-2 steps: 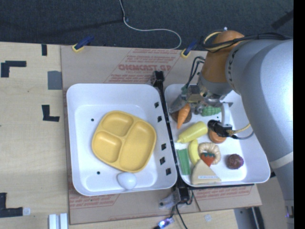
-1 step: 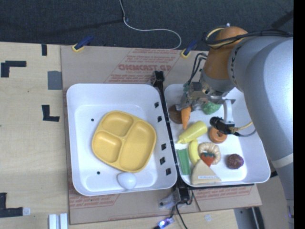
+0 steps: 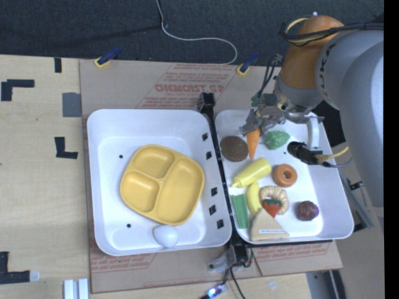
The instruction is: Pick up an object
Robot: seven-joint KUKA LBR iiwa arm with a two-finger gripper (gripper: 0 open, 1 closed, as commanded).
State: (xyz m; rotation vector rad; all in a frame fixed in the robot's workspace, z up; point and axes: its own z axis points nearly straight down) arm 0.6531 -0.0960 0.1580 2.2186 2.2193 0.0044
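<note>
My gripper [image 3: 257,127] reaches down over the back of the right bin [image 3: 330,185]. An orange carrot [image 3: 252,144] hangs point-down from it, its thick end pinched between the fingers. Beside the carrot lie a brown round cookie [image 3: 234,148] on the left and a green leafy piece [image 3: 276,139] on the right.
The right bin also holds a yellow corn-like piece [image 3: 251,172], a donut [image 3: 285,175], a green stick [image 3: 239,207], a strawberry pastry [image 3: 273,199], a dark plum [image 3: 307,210] and a tan wedge [image 3: 268,226]. In the left bin [image 3: 103,167] sit a yellow divided plate [image 3: 162,184] and a white egg [image 3: 166,235].
</note>
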